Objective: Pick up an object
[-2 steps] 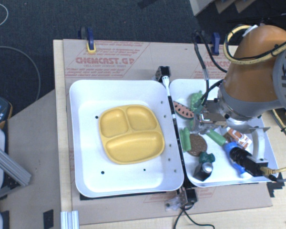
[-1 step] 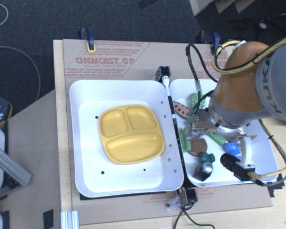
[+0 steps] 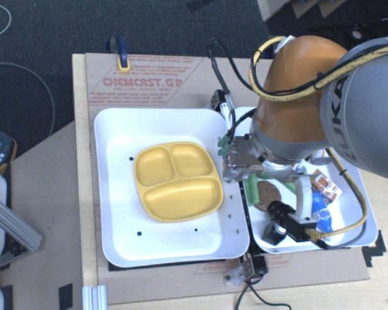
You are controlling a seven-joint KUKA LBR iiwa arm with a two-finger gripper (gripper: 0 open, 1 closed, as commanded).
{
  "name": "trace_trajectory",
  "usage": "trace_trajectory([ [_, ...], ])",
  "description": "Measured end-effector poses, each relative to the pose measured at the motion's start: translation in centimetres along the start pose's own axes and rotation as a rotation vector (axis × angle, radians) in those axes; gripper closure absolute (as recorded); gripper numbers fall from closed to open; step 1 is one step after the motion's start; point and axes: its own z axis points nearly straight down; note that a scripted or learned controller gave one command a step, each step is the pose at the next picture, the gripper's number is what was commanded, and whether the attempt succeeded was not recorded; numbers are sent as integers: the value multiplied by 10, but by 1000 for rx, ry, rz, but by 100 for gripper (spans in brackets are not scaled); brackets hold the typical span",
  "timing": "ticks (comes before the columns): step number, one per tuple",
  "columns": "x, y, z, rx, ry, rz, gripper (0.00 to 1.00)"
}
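My gripper is down in the right bin, near its left wall, with the big grey and orange wrist hiding most of it. Just below it a green stick-like object stands beside a brown round object; I cannot tell whether the gripper touches either one. A blue packet and a small orange and white box lie further right in the same bin. The arm covers much of the right bin.
The left bin holds a yellow divided plate near its middle. Both bins rest on a cardboard sheet with red print. A blue and yellow clamp sits at the sheet's far edge.
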Motion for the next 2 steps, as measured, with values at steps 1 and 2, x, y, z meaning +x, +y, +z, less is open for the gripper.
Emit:
trace_trajectory([
  [1, 53, 1, -54, -2, 1, 0, 100],
  [2, 49, 2, -219, -15, 5, 5, 100],
])
